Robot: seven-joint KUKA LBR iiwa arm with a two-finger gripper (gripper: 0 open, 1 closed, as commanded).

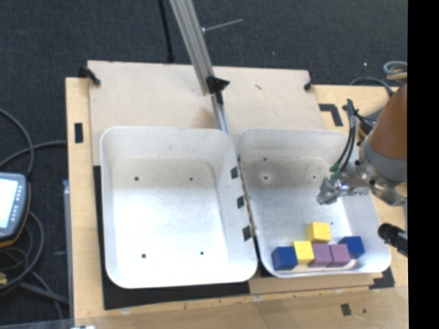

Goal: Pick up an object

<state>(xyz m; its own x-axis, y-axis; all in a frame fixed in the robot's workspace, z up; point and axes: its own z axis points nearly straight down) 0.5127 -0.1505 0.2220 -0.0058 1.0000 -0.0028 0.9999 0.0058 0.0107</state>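
Note:
Several small blocks lie in the near corner of the right bin [288,149]: a yellow block [319,232], a second yellow block [304,252], a blue block [284,258], a purple block [331,254] and another blue block [352,246]. My gripper [329,192] hangs over the right side of that bin, a short way behind the blocks and apart from them. Nothing shows between its fingers.
The left bin [116,156] sits beside the right one, with a dark divider strip [241,201] between them. A slanted aluminium post [195,43] rises from the back of the bench. A handheld screen [10,208] and cables lie on the floor at left.

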